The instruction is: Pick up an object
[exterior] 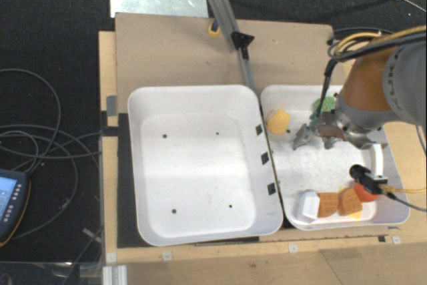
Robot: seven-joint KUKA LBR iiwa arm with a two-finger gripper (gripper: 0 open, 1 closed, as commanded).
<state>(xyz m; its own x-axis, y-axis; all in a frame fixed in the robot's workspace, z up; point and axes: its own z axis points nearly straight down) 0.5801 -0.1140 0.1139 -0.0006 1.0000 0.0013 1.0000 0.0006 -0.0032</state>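
Observation:
My gripper (313, 141) hangs over the upper middle of the right bin (333, 167), fingers pointing down and open, with nothing seen between them. A yellow rounded object (279, 121) lies just to its left, near the bin's left wall. A green object (325, 104) sits right behind the gripper, partly hidden by the wrist. Along the front of that bin lie a white cup-like piece (307, 205), two orange-brown blocks (327, 205) (349, 201) and a red piece (364, 193).
The left bin (200, 163) stands beside the right one, and the two share a wall with black clips (265, 158). A grey pole (223, 7) slants in over the bench from the back. Cables and a handset (12, 200) lie on the floor at left.

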